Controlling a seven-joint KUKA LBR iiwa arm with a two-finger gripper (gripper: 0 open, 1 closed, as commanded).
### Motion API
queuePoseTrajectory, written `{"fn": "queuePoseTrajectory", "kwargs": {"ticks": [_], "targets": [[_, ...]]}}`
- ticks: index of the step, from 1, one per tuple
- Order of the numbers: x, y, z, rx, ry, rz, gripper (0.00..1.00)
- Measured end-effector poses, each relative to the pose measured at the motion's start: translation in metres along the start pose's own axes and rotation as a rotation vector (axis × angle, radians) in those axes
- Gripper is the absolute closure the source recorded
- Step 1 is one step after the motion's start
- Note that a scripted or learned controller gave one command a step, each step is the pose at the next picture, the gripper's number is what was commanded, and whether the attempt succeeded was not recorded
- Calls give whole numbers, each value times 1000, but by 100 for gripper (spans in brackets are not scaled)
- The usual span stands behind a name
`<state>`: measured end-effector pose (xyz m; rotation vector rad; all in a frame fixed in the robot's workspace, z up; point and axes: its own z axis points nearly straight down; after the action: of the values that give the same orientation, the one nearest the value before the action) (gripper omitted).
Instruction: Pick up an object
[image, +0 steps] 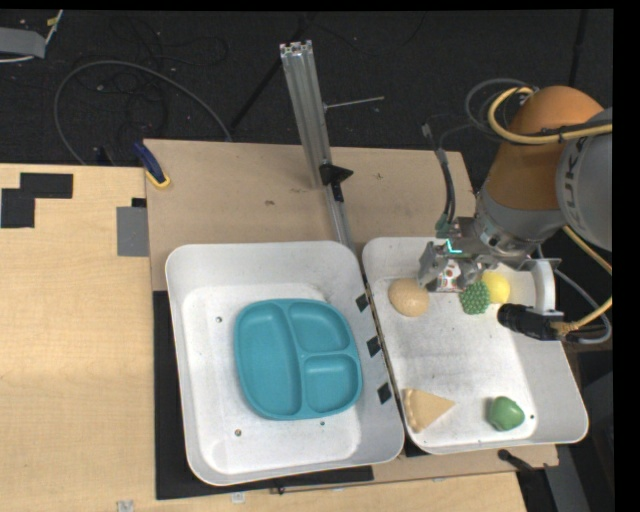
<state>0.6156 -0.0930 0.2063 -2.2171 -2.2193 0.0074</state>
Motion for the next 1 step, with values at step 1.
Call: {"fn": "queuePoseTrajectory", "kwargs": {"ticks": [1], "targets": [[0, 1, -3, -5, 0, -1, 0]]}}
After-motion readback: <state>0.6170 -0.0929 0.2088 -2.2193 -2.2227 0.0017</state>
